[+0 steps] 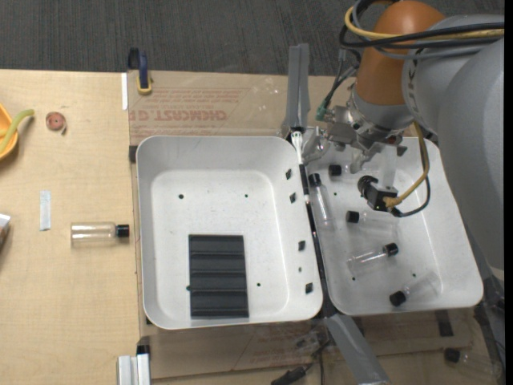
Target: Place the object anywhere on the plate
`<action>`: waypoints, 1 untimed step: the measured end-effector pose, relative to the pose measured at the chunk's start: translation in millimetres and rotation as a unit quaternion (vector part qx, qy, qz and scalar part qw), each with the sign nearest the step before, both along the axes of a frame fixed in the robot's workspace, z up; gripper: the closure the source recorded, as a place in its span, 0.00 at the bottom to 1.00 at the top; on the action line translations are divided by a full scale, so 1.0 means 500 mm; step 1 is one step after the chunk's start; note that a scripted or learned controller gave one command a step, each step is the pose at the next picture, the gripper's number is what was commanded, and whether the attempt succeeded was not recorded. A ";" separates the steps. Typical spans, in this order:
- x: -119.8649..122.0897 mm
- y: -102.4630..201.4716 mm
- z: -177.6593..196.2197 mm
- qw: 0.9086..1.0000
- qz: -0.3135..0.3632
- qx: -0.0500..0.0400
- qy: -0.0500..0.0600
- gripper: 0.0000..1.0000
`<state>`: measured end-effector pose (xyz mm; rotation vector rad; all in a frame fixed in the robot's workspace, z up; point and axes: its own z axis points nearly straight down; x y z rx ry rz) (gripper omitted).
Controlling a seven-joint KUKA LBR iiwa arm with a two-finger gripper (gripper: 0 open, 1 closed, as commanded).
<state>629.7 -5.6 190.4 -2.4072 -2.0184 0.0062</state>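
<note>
A black ribbed plate (216, 275) lies flat in the left bin (160, 175), near its front. In the right bin (449, 239) lie several small clear vials with black caps: one along the left wall (317, 201), one near the middle (373, 255), one at the front (405, 292). Loose black caps (353, 216) lie among them. My gripper (335, 141) hangs low over the back left corner of the right bin, under the orange band (401, 22). Nothing can be made out in its grasp.
A black cable (377, 192) loops from the wrist down into the right bin. On the bench left of the bins lie a clear vial (98, 232), a white strip (45, 211), a pink disc (54, 121) and an orange object (6, 131). A blue clamp (140, 69) stands behind the left bin.
</note>
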 end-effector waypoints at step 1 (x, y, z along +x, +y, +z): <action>0.026 -0.160 0.050 0.993 0.116 0.000 -0.001 0.00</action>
